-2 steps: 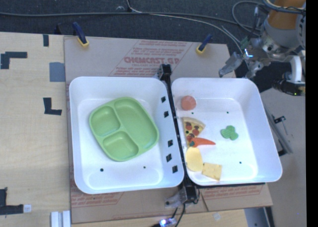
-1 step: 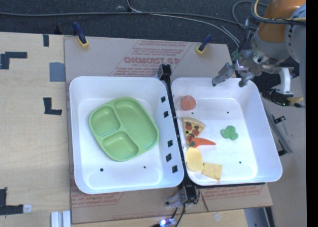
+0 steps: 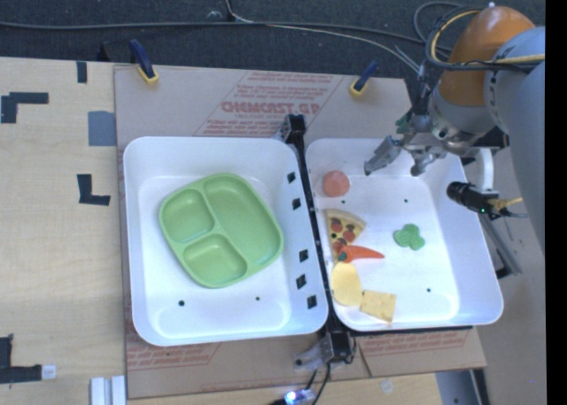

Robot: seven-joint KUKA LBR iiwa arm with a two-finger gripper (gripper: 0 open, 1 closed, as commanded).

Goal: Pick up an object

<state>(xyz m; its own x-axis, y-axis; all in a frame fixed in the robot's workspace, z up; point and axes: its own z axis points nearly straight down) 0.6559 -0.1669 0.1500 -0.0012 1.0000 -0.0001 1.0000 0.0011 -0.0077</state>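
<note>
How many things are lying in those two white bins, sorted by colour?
Green: 2, the divided plate in the left bin and a small green piece in the right bin
Yellow: 2, a rounded piece and a cheese wedge
Orange: 1, the carrot
Pink: 1, a round piece
Mixed colours: 1, the pizza slice
Total: 7

arm [image 3: 518, 66]: cut off at right edge | cheese wedge [image 3: 378, 306]: partly under yellow piece [image 3: 346, 285]

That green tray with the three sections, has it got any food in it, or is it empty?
Empty. The green tray lies flat in the left bin, and all three compartments show bare green. The toy food lies in the right bin.
</note>
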